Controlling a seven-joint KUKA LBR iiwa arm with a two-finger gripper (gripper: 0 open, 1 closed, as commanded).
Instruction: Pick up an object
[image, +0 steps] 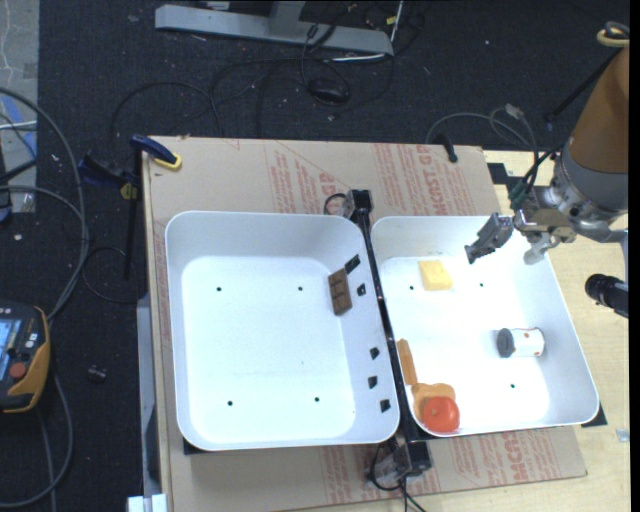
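Observation:
My gripper (512, 245) hangs over the far edge of the right bin (570, 330), its fingers spread open with nothing between them. A pale yellow block (434, 275) lies in that bin, just left of and below the gripper. Nearer the front lies a small white cylinder with a dark grey end (520, 343). A red ball-like piece on an orange handle (437, 408) sits in the bin's front left corner. In the left bin (200, 250) a brown block (341, 293) rests near the right wall.
The two bins meet along a black divider with clips (375, 330). They rest on a cardboard sheet (300, 170). Cables cross the dark floor behind, and a yellow-handled clamp (158, 152) grips the sheet's far left corner.

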